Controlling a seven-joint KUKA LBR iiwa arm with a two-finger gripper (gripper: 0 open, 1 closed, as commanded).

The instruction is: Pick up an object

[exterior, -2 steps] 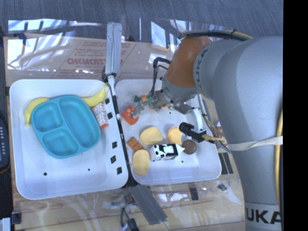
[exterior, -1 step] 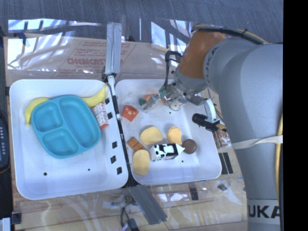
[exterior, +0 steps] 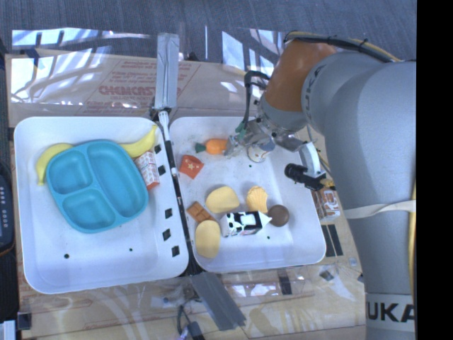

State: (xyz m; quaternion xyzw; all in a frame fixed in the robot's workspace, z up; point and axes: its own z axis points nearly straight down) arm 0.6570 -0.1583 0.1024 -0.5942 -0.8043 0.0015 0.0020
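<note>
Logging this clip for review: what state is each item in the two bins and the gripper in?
gripper: low over right bin, beside the carrot
toy carrot: lying in bin, not gripped
blue tray: flat in left bin, partly covering the banana
banana: under the tray
toy cow: on its side

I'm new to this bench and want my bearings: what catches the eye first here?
The bulky grey arm with an orange band dominates the right side, its gripper low over the right white bin beside a small orange toy carrot. In the left white bin, a bright blue divided plate overlaps a yellow banana.
</note>
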